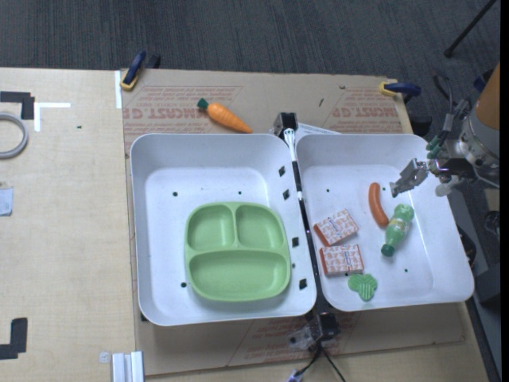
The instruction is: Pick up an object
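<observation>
- The small green plastic bottle (397, 229) lies tilted in the right white bin (445, 285), just beside the orange sausage (378, 204).
- It looks light, stiff and slippery; grasping across its body seems best.
- The claw (415, 175) hovers above, fingers spread, pinching nothing.

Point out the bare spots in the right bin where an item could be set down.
Right bin: bare floor along its far wall, and the near right corner beyond the green bottle. Crowded through the middle: sausage, two cracker packs, green leaf.
</observation>
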{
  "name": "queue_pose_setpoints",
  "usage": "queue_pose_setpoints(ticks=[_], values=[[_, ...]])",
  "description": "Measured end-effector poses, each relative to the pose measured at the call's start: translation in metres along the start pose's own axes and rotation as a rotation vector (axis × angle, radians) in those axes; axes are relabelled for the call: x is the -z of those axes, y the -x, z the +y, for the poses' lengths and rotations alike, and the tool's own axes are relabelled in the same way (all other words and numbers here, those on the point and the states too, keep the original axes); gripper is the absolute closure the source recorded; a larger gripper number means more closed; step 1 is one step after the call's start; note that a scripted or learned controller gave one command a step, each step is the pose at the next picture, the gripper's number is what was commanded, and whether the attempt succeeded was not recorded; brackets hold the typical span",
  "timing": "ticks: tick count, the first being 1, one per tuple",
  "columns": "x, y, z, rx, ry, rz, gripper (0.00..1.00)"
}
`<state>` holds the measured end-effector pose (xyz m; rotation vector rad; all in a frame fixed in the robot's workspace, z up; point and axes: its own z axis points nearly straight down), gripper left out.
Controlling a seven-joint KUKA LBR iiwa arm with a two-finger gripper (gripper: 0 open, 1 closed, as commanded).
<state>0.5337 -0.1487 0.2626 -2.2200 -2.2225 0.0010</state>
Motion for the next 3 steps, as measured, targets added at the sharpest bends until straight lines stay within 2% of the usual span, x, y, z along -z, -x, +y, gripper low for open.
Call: queue_pose_setpoints(ticks=[1, 2, 3], values=[[-0.166, 0.007, 0.05, 0.049, 0.0, 0.0, 0.0], [-0.156, 0.008, 0.05, 0.047, 0.001, -0.001, 1.0], [-0.003, -0.059, 0.035, 0.078, 0.002, -0.001, 1.0]])
